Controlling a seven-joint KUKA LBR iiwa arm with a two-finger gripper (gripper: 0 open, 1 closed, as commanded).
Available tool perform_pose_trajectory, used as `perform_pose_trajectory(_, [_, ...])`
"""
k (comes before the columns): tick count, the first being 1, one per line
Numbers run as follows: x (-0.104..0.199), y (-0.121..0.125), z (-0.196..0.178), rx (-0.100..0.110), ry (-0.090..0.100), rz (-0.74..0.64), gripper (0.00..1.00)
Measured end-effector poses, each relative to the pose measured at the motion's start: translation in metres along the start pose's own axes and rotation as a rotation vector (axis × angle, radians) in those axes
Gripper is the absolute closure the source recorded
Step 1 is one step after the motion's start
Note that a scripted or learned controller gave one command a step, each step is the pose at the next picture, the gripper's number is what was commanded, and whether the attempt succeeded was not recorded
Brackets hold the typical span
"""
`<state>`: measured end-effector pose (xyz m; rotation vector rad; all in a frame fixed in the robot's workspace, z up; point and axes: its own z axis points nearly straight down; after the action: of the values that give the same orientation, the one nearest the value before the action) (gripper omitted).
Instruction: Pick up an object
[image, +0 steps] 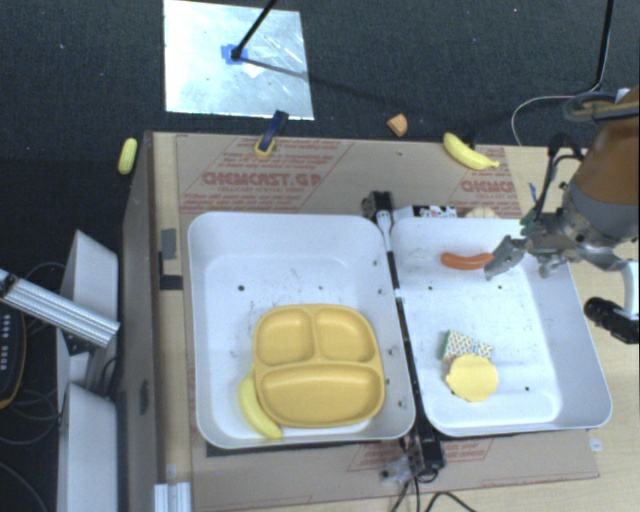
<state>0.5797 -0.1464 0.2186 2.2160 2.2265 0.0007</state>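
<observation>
My gripper (523, 264) hangs over the back of the right bin (535, 340), fingers spread open with nothing between them. Its left fingertip (499, 262) is just right of an orange sausage (465, 260) lying on the bin floor. Nearer the front of that bin, a yellow round piece (471, 379) lies against a green-and-white patterned piece (465, 345). In the left bin (290, 260) a yellow divided plate (318, 365) has a banana (258, 408) at its front left edge.
On the cardboard behind the bins lie a second banana (468, 151), a small orange piece (398, 124) and a blue-yellow clamp (270, 132). A yellow object (127, 155) sits off the board's left corner. A dark ridge (395, 290) separates the bins.
</observation>
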Motion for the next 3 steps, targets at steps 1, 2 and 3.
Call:
perform_pose_trajectory(1, [0.053, -0.037, 0.030, 0.000, 0.001, 0.001, 0.00])
perform_pose_trajectory(2, [0.039, -0.065, 0.128, 0.002, 0.000, 0.004, 0.00])
perform_pose_trajectory(3, [0.039, -0.063, 0.117, -0.002, 0.000, 0.004, 1.00])
